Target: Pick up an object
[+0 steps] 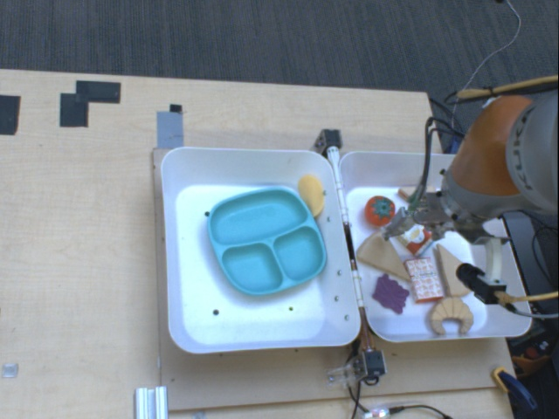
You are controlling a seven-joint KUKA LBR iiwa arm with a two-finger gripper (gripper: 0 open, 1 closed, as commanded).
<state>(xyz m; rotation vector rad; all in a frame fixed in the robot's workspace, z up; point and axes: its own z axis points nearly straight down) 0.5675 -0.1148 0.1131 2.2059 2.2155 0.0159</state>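
My gripper (409, 228) hangs low over the right bin (502, 326), in its upper middle. A red tomato (379, 209) lies just to its left. Right below it sits a tan wedge (381, 255), and a small red and white thing (417, 239) shows at the gripper's lower right side. Further toward the front lie a purple piece (391, 292), a pink checkered box (424, 278), a second tan wedge (452, 267) and a croissant (451, 318). Whether anything is between the gripper's tips is hidden by the wrist.
The left bin (188, 321) holds a blue three-compartment plate (265, 239) and a yellow oval object (311, 195) at its upper right. The arm's orange band (485, 151) and grey body cover the right bin's far right corner. A ridge (347, 234) separates the bins.
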